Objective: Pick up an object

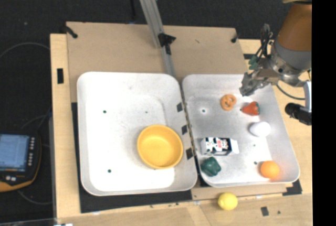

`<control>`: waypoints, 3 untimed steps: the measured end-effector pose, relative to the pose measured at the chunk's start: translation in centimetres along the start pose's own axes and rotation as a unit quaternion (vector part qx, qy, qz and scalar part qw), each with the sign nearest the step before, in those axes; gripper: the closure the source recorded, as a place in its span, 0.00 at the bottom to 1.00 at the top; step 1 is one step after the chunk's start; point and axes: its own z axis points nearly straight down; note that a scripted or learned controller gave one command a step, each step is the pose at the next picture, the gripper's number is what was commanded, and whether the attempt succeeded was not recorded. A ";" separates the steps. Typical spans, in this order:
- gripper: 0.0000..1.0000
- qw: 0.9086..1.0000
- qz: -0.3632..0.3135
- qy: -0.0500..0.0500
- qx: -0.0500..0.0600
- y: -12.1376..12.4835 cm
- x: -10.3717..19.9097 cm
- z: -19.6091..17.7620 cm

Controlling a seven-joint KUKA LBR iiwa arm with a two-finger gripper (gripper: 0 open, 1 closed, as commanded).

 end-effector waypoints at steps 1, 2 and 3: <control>1.00 1.000 -0.003 0.001 0.002 1.2 6.1 -0.2; 1.00 1.000 -0.002 0.001 0.004 1.9 11.4 1.2; 1.00 1.000 -0.002 0.001 0.002 3.0 16.1 0.4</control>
